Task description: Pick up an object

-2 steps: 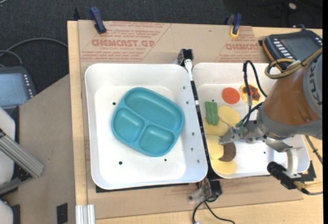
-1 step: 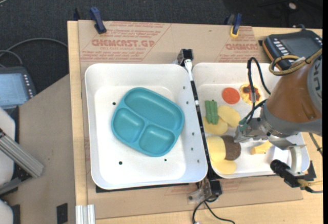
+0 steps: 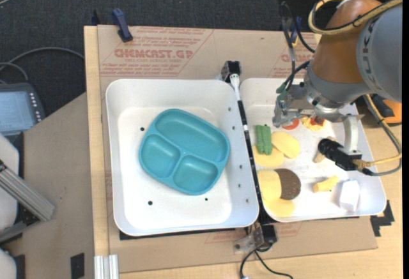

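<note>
Tool sits low in the right white plastic bin, at about 11 o'clock of that bin; from this angle I cannot tell whether it is wide or narrow. A small red piece lies just beside the tool at its 4 o'clock; contact unclear. An orange-yellow piece is near, at 3 o'clock of the red one. A green oblong piece lies along the bin's 9 o'clock wall, with a yellow rounded piece just beside it. A brown round disc is at 7 o'clock. A small yellow block and a white block sit toward 5 o'clock. The left white plastic bin holds a teal divided plastic plate, centred. Both bins stand on the brown-sheeted worktop.
</note>
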Robot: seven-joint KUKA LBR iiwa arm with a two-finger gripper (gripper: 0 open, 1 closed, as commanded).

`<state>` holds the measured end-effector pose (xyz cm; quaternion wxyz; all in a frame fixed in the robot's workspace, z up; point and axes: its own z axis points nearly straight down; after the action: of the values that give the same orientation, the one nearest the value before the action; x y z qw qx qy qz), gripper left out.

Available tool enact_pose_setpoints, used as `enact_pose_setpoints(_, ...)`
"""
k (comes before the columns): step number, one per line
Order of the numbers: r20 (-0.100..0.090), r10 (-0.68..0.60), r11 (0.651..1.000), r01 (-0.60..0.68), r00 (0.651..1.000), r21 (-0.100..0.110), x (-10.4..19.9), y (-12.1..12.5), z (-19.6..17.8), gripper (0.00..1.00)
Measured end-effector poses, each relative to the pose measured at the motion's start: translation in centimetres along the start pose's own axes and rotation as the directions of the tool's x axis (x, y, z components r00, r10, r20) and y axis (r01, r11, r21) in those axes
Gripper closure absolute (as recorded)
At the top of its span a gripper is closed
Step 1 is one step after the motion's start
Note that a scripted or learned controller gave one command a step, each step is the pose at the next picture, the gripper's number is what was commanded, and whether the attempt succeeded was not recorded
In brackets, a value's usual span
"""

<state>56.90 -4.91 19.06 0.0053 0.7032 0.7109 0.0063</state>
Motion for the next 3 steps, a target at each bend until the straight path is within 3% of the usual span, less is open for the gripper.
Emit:
enact_pose_setpoints(1, 0.008, 0.016, 1.000, -0.016, 1.000, 0.010, -8.7, 3.5, -1.2, 1.00)
enact_pose_setpoints(2, 0.008, 0.014, 1.000, -0.014, 1.000, 0.008, -16.8, 9.8, -2.0, 1.00)
enact_pose_setpoints(3, 0.000, 0.007, 1.000, -0.007, 1.000, 0.016, -11.4, 9.7, -3.7, 1.00)
